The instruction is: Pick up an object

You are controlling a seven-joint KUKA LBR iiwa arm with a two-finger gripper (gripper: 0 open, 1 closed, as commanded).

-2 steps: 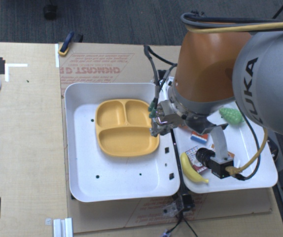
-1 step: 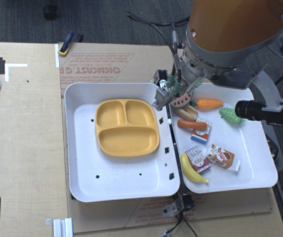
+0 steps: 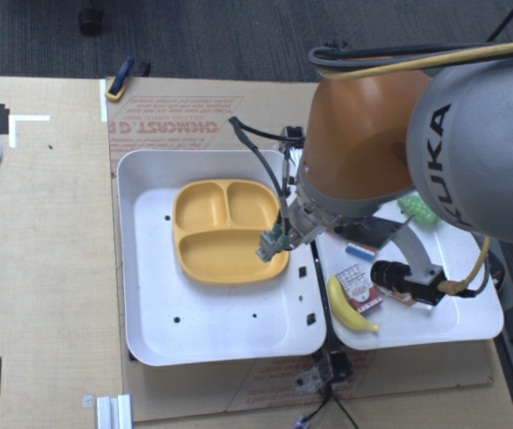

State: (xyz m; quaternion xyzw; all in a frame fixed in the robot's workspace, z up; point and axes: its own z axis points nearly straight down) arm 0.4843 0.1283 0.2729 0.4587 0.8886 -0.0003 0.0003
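Closest to us, the grey arm (image 3: 475,150) with its orange band swings in from the right and hides much of the right bin (image 3: 458,322). Its hand (image 3: 274,241) sits low at the right rim of the yellow divided plate (image 3: 225,231), which lies flat in the left bin (image 3: 212,333); we cannot tell whether the hand is apart or together, and we see nothing held in it. We judge the pick not yet made: the approach looks complete, while the grip and lift remain. Across the divider, a banana (image 3: 350,311) lies beside a small red-and-white packet (image 3: 360,290), with a green item (image 3: 415,207) further back, all untouched on the desk (image 3: 42,284).
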